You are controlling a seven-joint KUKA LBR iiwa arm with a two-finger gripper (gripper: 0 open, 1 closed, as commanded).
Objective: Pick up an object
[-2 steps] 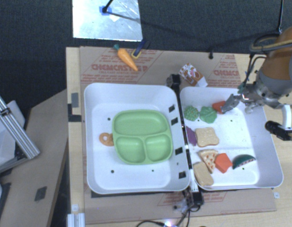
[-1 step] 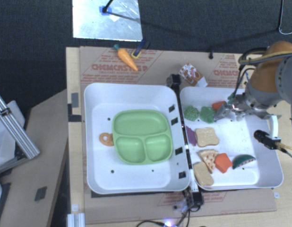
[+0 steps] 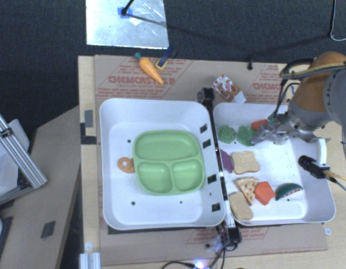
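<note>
My gripper (image 3: 261,133) is low over the back of the right bin (image 3: 324,206), reaching in from the right. It sits right beside a dark green toy (image 3: 246,134) and a lighter green one (image 3: 226,133), with a small red-orange piece (image 3: 260,124) just behind it. Nearer the front of this bin lie a bread slice (image 3: 245,162), a pizza slice (image 3: 247,188), a red block (image 3: 264,193), a watermelon wedge (image 3: 288,190), a tan biscuit (image 3: 240,206) and a purple piece (image 3: 225,159).
The left bin (image 3: 114,206) holds a green divided plate (image 3: 167,161) and a small pretzel (image 3: 126,165). Behind the bins lie a toy carrot (image 3: 149,69) and a snack packet (image 3: 227,88). A black part (image 3: 310,166) sticks out over the right bin.
</note>
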